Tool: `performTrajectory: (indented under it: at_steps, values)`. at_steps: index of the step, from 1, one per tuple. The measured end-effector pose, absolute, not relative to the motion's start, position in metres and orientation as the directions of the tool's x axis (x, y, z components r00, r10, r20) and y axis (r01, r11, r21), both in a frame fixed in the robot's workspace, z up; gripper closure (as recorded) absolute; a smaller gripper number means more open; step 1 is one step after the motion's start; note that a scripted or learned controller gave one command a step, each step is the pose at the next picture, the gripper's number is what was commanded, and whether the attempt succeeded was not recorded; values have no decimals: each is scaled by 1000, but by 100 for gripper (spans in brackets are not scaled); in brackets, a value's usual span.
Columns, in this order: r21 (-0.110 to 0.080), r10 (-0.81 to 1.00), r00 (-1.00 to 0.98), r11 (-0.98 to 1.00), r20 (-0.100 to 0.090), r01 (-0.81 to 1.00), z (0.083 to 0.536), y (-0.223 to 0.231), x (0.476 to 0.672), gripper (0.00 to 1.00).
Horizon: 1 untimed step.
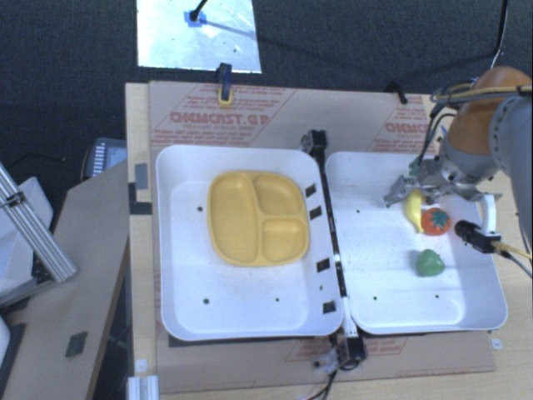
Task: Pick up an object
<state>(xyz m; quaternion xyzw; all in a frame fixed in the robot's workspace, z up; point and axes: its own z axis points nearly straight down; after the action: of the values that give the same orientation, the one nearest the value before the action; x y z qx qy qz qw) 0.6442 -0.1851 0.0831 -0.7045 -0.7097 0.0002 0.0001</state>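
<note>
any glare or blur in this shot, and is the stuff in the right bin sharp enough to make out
Camera view: strong glare on the shiny sheet at the top; even, soft light on both white bins, faint shadows. The yellow divided tray is clear. In the right bin, the green object is crisp; the yellow and red objects blur together beside the gripper.

so the surface (140,248) is a tan board with a printed cardboard sheet (250,115) laid flat over it, and sitting on that are two shallow white bins touching side by side, left bin (179,307) and right bin (391,307).
</note>
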Motion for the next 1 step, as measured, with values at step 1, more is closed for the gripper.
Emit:
performTrajectory:
  at_steps: [1]
  values:
    - [3,1000,-8,8,-1,1000,96,-186,645,100]
